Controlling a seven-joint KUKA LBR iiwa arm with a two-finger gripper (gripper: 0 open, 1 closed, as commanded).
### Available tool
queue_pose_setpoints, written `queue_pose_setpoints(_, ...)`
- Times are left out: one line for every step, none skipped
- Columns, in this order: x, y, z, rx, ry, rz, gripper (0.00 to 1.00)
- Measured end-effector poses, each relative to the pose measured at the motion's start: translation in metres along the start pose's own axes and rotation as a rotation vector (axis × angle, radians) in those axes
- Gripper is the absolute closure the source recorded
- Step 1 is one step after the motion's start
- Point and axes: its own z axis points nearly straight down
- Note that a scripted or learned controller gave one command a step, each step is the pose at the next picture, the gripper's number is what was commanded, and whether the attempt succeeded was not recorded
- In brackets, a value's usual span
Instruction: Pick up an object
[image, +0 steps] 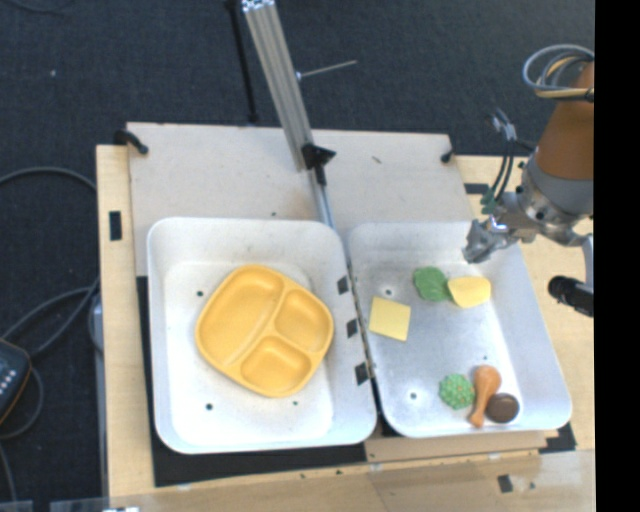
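Over the right-hand bin's (530, 330) far right corner, your gripper (484, 243) hung just beside the rim, with nothing visible between its fingers; whether they stood parted or closed could not be told from that angle. Nothing had been lifted yet, so the step in hand looked like choosing a target and descending on it.

Closest to you lay the yellow lemon-shaped piece (469, 291), touching or nearly touching the green round piece (431, 283) on its left. That crowding was the risk: a finger coming down between them could have nudged one aside. You would have done better to align the fingers so they straddled the yellow piece across its free sides, away from the green neighbour.

An easier pick, by my judgement, was the flat yellow square (390, 319), which sat well apart from everything, though its low profile could have slipped under the fingers. At the near corner, the green broccoli piece (456, 390), orange drumstick (484, 388) and brown piece (503, 407) were bunched together and best left alone.
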Motion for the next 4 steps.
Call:
queue_pose_setpoints(0.044, 0.015, 0.003, 0.004, 0.003, -0.004, 1.0)
queue_pose_setpoints(0.089, 0.016, 0.005, 0.006, 0.004, -0.003, 1.0)
queue_pose_setpoints(0.141, 0.028, 0.012, 0.005, 0.003, -0.004, 1.0)
queue_pose_setpoints(0.195, 0.034, 0.017, 0.005, 0.004, -0.004, 1.0)
